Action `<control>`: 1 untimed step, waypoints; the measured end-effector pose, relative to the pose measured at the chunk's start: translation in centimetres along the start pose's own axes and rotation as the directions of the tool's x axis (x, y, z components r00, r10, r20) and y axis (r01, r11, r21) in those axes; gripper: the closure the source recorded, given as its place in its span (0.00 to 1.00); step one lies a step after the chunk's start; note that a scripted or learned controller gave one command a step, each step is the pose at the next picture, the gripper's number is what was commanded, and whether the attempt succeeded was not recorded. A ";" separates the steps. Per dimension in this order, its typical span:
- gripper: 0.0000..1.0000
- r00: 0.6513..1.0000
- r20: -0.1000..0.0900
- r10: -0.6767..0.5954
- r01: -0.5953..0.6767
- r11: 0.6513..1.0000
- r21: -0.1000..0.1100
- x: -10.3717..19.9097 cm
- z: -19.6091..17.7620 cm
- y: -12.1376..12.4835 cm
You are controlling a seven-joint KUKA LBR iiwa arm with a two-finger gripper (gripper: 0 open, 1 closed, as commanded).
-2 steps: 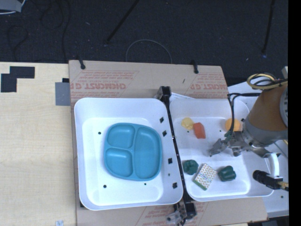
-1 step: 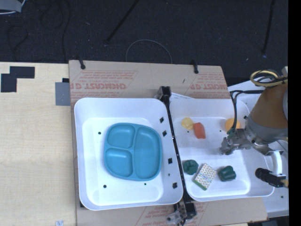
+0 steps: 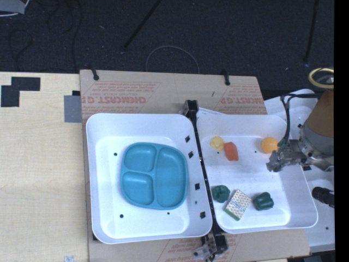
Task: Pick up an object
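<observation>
Two white bins sat side by side on the bench. The left bin (image 3: 103, 141) held a blue divided plate (image 3: 154, 175) lying flat near its middle. The right bin (image 3: 305, 212) held the loose things to be picked.

Taking the right bin's middle as the clock's centre, a small yellow piece (image 3: 217, 142) lay at about ten o'clock, with a red-orange block (image 3: 231, 151) just beside it toward the centre. An orange ball (image 3: 269, 144) lay at about one o'clock, near the far wall. At about seven o'clock lay a dark green lump (image 3: 221, 193); a speckled box (image 3: 238, 204) lay tilted at six o'clock, just beside that lump. A second green piece (image 3: 263, 201) lay at about five o'clock, near the box but apart from it.

The arm reached in from three o'clock, and the gripper (image 3: 275, 164) hung over the right bin's three o'clock side, just below the orange ball in the view and close to it. Whether its pincer stood open or closed could not be told from the view, and nothing could be seen in its grasp. All six things lay on the bin floor.
</observation>
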State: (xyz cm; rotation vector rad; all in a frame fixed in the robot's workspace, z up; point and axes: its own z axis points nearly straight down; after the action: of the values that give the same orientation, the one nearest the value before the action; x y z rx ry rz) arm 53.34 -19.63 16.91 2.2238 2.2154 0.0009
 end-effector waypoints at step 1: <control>1.00 1.000 0.000 -0.005 0.005 1.000 -0.002 0.2 -6.3 0.3</control>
State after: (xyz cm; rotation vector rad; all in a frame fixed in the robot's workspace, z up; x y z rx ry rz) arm 53.65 -19.38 23.22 2.2172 2.2204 0.0033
